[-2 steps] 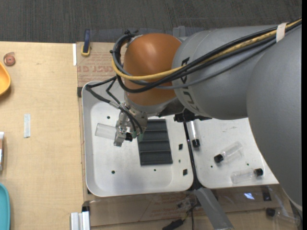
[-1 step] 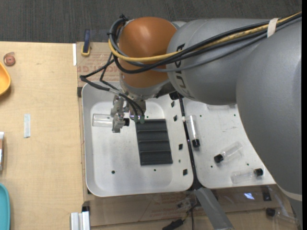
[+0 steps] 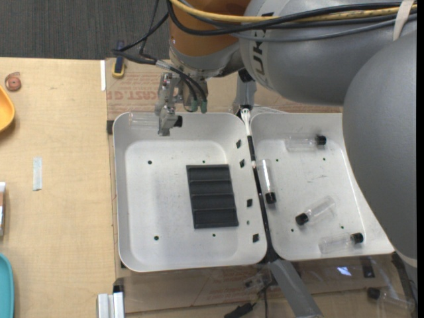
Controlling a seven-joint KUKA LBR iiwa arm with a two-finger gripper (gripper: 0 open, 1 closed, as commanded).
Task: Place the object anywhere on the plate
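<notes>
A black ribbed plate lies flat in the middle of the left bin. Several clear vials with black caps lie in the right bin: one at the back, one near the front middle, one at the front right. Another vial rests along the divide between the bins. My gripper hangs over the back left corner of the left bin, well behind the plate. A faint clear shape, maybe a vial, lies on the rim just left of it.
The arm's grey bulk covers the top and right side. On the wooden bench to the left are an orange object, a small round disc, a grey strip and a teal object. Cardboard lies behind the bins.
</notes>
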